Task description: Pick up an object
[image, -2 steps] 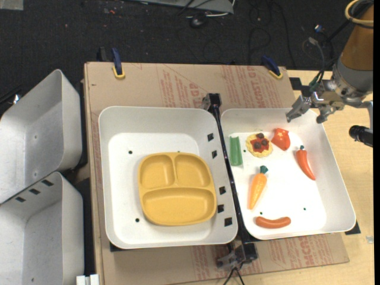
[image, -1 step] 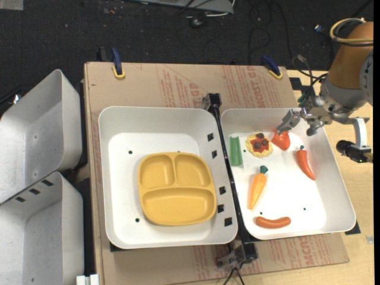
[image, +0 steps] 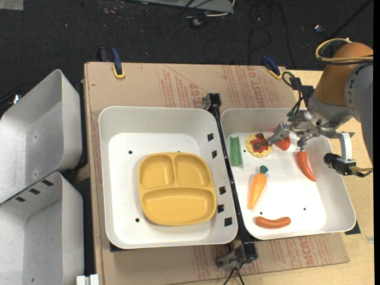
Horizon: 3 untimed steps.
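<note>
1. The gripper point(image: 289, 136) hangs low over the far part of the right bin point(image: 332, 215), reaching in from the right below the arm's orange band point(image: 345, 52). I cannot tell how it is set, nor whether anything is in it.
2. A small red piece point(image: 283, 143) shows right at the gripper, too hidden to name.
3. Just left of that lies a small round toy tart point(image: 259, 145), yellow with red topping.
4. A red chili pepper point(image: 306, 164) lies just near of the gripper, toward the right.
5. A green strip point(image: 236, 149) lies along the bin's left wall.
6. A toy carrot point(image: 257, 187) lies mid-bin, and a sausage point(image: 273, 221) sits near the near wall.
7. The left bin point(image: 116, 177) holds a yellow divided plate point(image: 177, 188).
8. Both bins rest on a cardboard sheet point(image: 172, 82).
</note>
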{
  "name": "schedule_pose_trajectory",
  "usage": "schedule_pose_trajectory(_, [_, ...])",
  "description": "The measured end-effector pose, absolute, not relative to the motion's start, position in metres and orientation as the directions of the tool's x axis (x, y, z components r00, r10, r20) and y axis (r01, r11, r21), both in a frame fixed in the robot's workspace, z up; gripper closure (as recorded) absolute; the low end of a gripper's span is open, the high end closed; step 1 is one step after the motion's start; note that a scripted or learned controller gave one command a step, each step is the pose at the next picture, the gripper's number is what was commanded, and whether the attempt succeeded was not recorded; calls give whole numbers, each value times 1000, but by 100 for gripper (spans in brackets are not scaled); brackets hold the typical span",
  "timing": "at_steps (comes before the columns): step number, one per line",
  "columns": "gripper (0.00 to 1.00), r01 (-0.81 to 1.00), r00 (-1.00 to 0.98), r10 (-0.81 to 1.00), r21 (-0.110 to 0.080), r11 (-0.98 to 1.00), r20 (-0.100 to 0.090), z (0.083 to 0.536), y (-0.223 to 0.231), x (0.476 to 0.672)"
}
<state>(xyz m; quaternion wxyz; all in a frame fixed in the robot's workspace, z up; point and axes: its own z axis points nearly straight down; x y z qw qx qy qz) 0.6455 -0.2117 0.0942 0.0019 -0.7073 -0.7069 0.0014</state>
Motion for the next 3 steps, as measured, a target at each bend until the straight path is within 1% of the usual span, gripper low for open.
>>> schedule_pose_trajectory(1, [100, 1000, -1, 1000, 4, 1, -2, 109, -212, 648])
schedule_pose_trajectory(2, [100, 1000, -3, 1000, 8, 3, -3, 168, -205, 643])
schedule_pose_trajectory(3, [100, 1000, -3, 1000, 8, 3, -3, 211, -206, 647])
